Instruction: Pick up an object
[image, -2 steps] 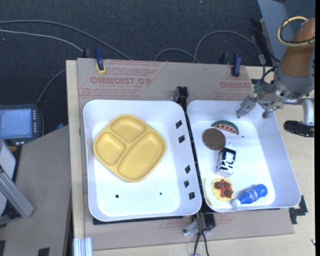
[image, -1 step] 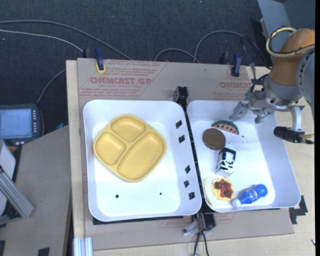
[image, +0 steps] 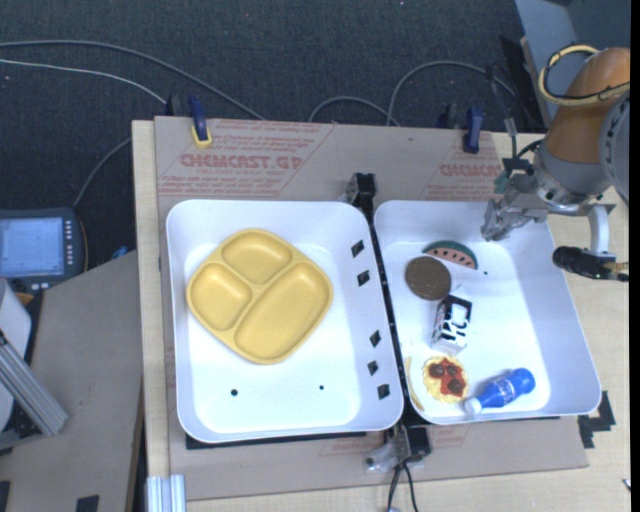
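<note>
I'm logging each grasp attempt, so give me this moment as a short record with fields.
left bin: yellow divided plate
right bin: watermelon slice, brown round disc, black-and-white carton, small pizza, blue bottle
end effector: over the right bin's far edge, holding nothing visible
nearest item: watermelon slice

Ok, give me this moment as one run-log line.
arm: gripper over right bin far edge | held: nothing seen | nearest: watermelon slice | left bin: yellow tray
</note>
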